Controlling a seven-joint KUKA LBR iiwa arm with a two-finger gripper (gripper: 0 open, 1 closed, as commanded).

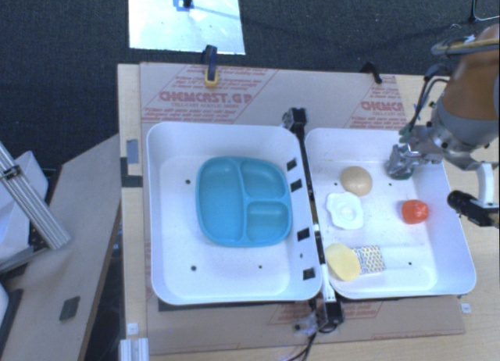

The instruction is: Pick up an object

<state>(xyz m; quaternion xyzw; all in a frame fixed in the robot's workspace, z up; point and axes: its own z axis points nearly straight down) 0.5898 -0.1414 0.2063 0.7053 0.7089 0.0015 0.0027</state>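
two shallow white bins sit side by side on a table (133, 219) lined with printed cardboard (258, 90). the left bin (168, 273) carries a blue divided plate (242, 201), lying flat near its middle with three compartments facing up. the right bin (449, 262) carries the loose things: a tan egg-shaped piece (357, 180) toward the back, a white fried-egg shape (344, 211) touching its near side, a small red-orange piece (415, 211) well apart to the right, a yellow round piece (342, 262) at the near left corner, and a speckled flat square (369, 259) touching the yellow one's right side. the grey arm (469, 94) comes in over the right bin's far right corner, and its metal hand (401, 162) hangs low above the bin floor, to the right of the tan piece and behind the red-orange one, touching neither. nothing lies between its fingers; whether they are spread or closed cannot be told from this angle. a yellow clamp (211, 70) grips the cardboard's far edge, and a pale sheet (185, 8) lies on the dark floor behind.
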